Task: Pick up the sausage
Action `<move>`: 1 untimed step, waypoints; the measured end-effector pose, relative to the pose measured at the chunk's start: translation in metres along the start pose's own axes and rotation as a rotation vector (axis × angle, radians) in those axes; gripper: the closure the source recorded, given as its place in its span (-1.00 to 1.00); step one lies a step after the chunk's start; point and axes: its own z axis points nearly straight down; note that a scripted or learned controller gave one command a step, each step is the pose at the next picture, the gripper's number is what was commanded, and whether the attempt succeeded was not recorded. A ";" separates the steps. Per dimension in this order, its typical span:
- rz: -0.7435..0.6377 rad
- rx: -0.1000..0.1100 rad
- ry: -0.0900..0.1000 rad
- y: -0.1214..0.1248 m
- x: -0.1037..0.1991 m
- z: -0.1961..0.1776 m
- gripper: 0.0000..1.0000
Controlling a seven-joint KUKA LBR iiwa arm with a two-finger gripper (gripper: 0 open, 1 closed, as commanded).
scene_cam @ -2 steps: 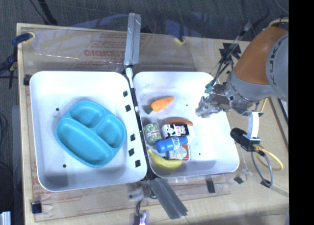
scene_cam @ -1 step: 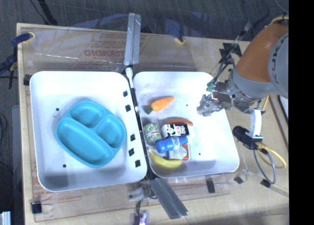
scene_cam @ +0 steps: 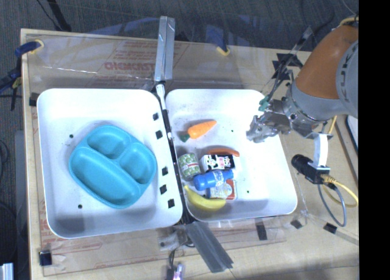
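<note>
End effector [scene_cam: 261, 127] hovers at the right white bin's [scene_cam: 275, 178] three o'clock edge. Its opening, can't tell. The thin red-brown sausage [scene_cam: 224, 151] lies just beyond the black-and-white carton [scene_cam: 217, 162], untouched.

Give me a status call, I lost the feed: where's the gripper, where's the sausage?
Gripper over right bin's right side, nothing between its fingers. Sausage mid-bin, mostly hidden behind milk carton. Blue bottle, can, banana crowd it.

Pretty bright, even light from overhead, so both white bins [scene_cam: 268, 202] look a bit washed out. Shadows are soft, floor stays dark. Overall slightly soft and grainy, the gripper [scene_cam: 261, 131] looks blurry.
</note>
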 end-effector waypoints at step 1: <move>-0.006 0.001 0.000 0.001 0.000 -0.010 1.00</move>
